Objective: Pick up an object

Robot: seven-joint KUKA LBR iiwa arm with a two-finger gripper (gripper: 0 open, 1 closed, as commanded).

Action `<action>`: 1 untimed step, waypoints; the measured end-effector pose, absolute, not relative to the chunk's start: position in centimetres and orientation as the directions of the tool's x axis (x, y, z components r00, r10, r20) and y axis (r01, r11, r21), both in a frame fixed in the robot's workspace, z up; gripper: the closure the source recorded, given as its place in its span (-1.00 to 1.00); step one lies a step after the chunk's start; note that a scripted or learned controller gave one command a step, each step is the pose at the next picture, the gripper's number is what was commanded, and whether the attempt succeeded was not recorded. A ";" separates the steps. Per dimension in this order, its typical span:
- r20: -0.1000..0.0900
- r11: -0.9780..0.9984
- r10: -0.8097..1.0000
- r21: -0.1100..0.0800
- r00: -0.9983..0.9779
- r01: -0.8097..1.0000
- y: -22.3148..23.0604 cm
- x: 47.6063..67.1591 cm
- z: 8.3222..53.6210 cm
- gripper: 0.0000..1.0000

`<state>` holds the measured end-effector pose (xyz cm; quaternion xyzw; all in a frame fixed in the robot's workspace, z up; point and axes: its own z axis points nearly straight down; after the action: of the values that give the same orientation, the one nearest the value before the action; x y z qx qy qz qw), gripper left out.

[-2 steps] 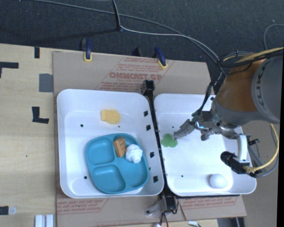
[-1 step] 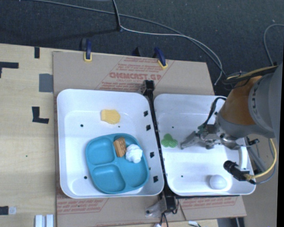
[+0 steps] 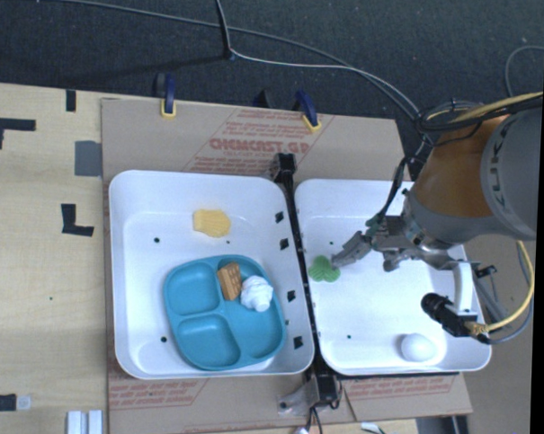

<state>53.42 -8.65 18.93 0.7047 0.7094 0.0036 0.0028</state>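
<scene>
Reaching Into the Right Bin, Beside a Green Lump

Hanging over the right-hand shallow white plastic bin (image 3: 388, 352), the grey two-finger gripper (image 3: 344, 257) points down and to the left, its tip just beside a small green, crumpled-looking object (image 3: 324, 270) that lies on the bin floor close to the divider. From where I stand the tip seems to touch or nearly touch the green piece, but I cannot tell which, and I cannot tell whether the gripper is parted or closed; nothing is seen caught in it.

Behind it rises the grey arm with its orange band (image 3: 458, 175), coming in from the right, with black cables looping around it. Nearer the front right corner of the same bin sits a small white rounded object (image 3: 418, 347), well apart from the gripper.

Across the black divider (image 3: 296, 249), the left-hand shallow white bin (image 3: 131, 250) holds a blue three-compartment plastic tray (image 3: 208, 339). A small tan block (image 3: 230, 281) rests in the tray's upper right compartment, and a white crumpled lump (image 3: 257, 294) lies just beside it on the right. A yellow flat piece (image 3: 211, 222) lies on the bin floor behind the tray.

Both bins rest on a brown cardboard sheet (image 3: 239, 143) held by two blue-and-yellow clamps (image 3: 305, 110) at its far edge.
</scene>
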 end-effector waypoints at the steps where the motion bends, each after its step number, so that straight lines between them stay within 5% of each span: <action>1: 0.004 0.010 1.000 0.012 -0.010 1.000 0.6 50.7 32.1 -1.00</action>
<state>50.67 0.63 32.10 0.7036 0.7105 0.0057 0.0028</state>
